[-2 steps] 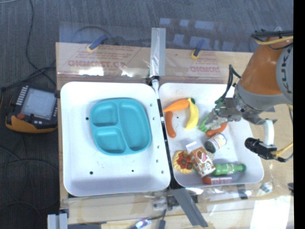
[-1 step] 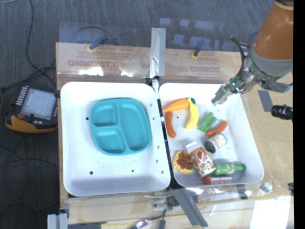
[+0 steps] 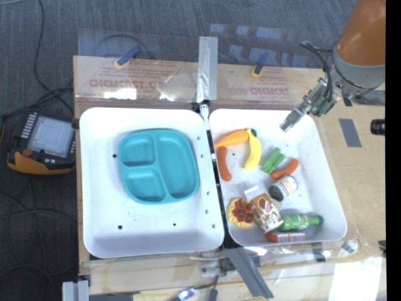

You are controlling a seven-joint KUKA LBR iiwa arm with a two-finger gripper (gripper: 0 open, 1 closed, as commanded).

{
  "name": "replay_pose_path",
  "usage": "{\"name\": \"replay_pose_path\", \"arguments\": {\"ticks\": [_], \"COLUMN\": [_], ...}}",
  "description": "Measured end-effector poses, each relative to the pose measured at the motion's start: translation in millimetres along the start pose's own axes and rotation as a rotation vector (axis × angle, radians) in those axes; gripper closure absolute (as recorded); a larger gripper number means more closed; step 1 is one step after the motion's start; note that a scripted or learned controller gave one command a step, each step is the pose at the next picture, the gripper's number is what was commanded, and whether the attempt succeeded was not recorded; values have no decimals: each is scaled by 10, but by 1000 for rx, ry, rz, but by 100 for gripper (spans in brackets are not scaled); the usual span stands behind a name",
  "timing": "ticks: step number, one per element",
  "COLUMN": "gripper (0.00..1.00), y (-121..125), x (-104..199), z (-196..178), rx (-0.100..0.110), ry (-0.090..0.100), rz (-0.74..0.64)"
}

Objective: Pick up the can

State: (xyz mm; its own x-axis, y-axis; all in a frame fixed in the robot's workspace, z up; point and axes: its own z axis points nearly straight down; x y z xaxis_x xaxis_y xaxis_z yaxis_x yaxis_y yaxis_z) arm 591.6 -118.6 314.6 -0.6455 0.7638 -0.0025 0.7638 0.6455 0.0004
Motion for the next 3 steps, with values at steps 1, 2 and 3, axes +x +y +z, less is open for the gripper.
{"name": "replay_pose_path", "arguments": {"ticks": [1, 2, 3], "gripper": [100, 100, 100], "y": [-196, -18, -204], "x": [-101, -671, -1077], "z": [576, 623, 278], "rx": [0, -3, -3], "ry": [1, -1, -3], "rz": [-295, -572, -827]}}
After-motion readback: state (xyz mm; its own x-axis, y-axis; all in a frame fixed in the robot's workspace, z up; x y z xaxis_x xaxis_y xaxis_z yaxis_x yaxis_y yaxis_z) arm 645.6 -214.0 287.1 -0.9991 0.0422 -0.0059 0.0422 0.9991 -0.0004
